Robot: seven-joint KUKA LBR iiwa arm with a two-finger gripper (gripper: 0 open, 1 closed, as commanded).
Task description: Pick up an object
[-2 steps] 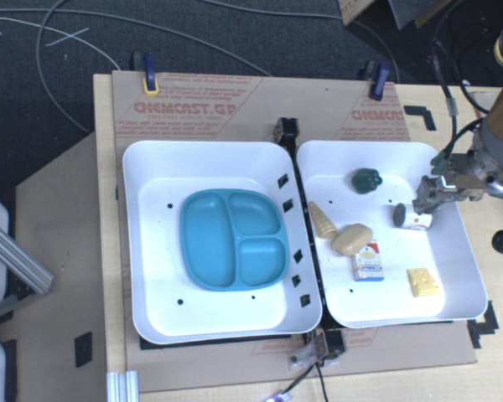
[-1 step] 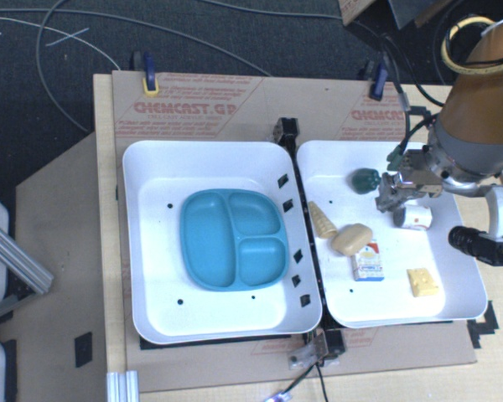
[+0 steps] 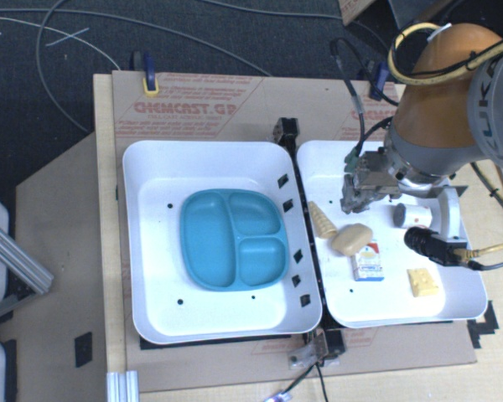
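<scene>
My gripper (image 3: 352,201) hangs over the right bin (image 3: 386,308), near its left-middle part, fingers pointing down just above a tan rounded lump (image 3: 351,239). A ridged cream cone (image 3: 322,220) lies left of the lump, by the bin's left wall. A small red, white and blue packet (image 3: 368,262) lies right below the lump. A yellow block (image 3: 422,281) sits toward the bin's lower right. Nothing shows between the fingers; the angle hides how far apart they stand.
The left bin (image 3: 151,224) holds a blue divided plate (image 3: 233,239). Black clips (image 3: 285,130) join the two bins along the middle divider. Cables run over the dark floor behind the bench.
</scene>
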